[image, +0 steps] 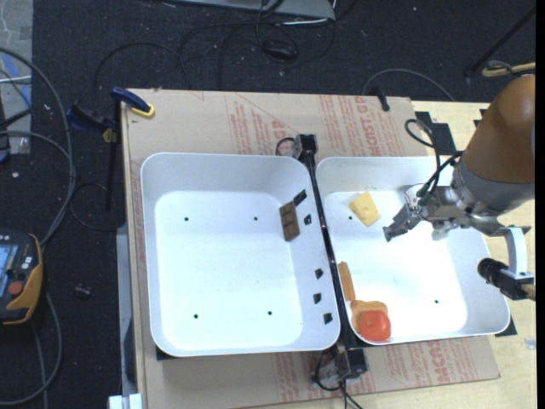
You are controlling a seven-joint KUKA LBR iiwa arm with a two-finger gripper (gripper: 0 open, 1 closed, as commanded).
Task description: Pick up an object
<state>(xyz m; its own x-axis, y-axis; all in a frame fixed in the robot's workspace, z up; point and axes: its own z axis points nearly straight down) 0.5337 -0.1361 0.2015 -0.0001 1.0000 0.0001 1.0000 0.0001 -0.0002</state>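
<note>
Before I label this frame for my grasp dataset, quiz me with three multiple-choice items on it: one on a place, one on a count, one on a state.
1. Where does the yellow block lie?
A. right bin, far part
B. left bin, middle
C. on the cardboard

2. How many white bins stand on the bench?
A. one
B. two
C. three

3. What is the gripper doing?
A. lifting the red ball
B. resting in the left bin
C. hanging over the right bin, nothing between its fingers

Answers:
1 A, the block sits near the right bin's far wall.
2 B, the left bin and the right bin stand side by side.
3 C, the red ball lies in the near corner, apart from the gripper.
</note>
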